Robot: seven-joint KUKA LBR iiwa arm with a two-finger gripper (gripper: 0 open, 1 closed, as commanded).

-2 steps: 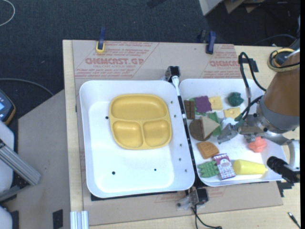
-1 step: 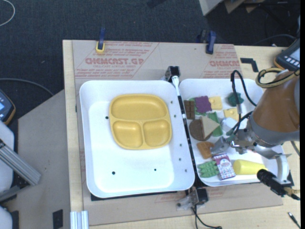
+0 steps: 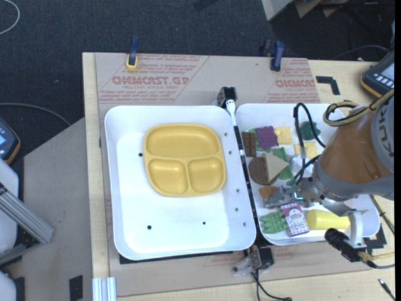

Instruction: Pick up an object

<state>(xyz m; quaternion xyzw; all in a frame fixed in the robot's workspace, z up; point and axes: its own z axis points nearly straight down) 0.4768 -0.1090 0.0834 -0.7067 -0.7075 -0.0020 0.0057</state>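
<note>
Jaws (image 3: 289, 195) low in right bin (image 3: 376, 221), among toys; whether apart or together, cannot tell. Arm (image 3: 354, 152) covers bin's right half. Purple block (image 3: 266, 135), brown wedge (image 3: 263, 168), green piece (image 3: 274, 221), yellow bottle (image 3: 327, 219) lie around. Left bin (image 3: 169, 227) holds yellow tray (image 3: 185, 158). Both bins on table (image 3: 100, 168).

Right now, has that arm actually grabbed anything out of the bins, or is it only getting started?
Done so far: the arm has reached into the right bin, with its gripper low over the pile of small toys. In hand: nothing I can confirm; the view does not show any item between the fingers. Left: getting a sure hold and lifting something out. The yellow divided tray sits alone in the left bin.
</note>
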